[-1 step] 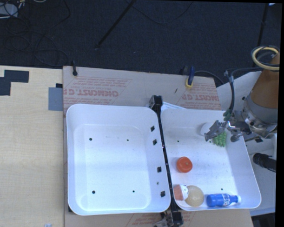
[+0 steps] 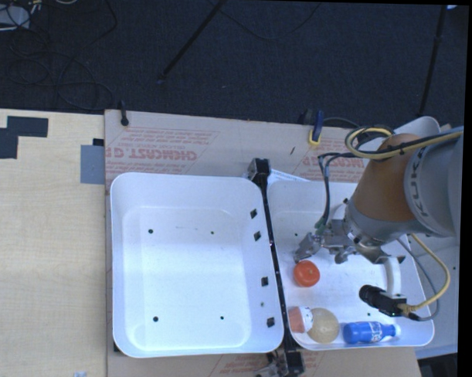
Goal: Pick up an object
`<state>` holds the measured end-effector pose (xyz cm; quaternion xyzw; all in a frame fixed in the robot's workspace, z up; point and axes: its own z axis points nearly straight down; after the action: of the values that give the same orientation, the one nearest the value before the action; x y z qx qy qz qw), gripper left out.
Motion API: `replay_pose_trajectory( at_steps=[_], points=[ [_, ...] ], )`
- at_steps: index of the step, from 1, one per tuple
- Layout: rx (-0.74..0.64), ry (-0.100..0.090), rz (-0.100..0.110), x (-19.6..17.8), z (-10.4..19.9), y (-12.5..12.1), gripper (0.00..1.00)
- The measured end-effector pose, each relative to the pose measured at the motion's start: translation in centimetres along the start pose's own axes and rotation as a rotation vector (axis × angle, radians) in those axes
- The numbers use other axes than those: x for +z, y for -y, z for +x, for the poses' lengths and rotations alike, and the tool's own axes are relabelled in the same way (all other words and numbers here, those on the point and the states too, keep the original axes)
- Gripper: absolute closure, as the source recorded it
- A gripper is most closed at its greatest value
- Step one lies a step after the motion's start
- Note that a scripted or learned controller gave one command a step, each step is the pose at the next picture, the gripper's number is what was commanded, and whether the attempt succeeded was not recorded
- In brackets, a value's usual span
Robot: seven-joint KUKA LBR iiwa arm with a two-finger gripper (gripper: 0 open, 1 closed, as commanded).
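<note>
Jaws spread, nothing between them | gripper (image 2: 323,250) hangs over right bin (image 2: 291,203) | orange ball (image 2: 306,274) just beside it on bin floor | blue bottle (image 2: 370,332) near front wall

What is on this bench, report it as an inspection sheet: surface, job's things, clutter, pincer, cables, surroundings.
Surface: left bin and right bin on printed cardboard.
Job's things: orange ball, beige-and-orange item, blue bottle, all in the right bin.
Clutter: nothing seen.
Pincer: over the right bin, beside the orange ball.
Cables: yellow cable looped at the wrist; black leads on the floor.
Surroundings: dark floor, pale wooden bench.
</note>
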<state>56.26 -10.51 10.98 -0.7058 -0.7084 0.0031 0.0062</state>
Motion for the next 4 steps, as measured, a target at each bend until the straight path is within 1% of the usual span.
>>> replay_pose_trajectory(
  at_steps=[1, 2, 3, 4],
  points=[
    [0.005, 0.001, -0.005, 2.5, 2.1, 9.1, 0.00],
    [0.006, 0.002, -0.009, 2.4, 1.9, 8.8, 0.00],
    [0.003, 0.005, -0.015, 2.2, 0.4, 2.2, 0.00],
    [0.008, 0.003, -0.011, 1.2, 0.4, 2.5, 1.00]
  ],
)
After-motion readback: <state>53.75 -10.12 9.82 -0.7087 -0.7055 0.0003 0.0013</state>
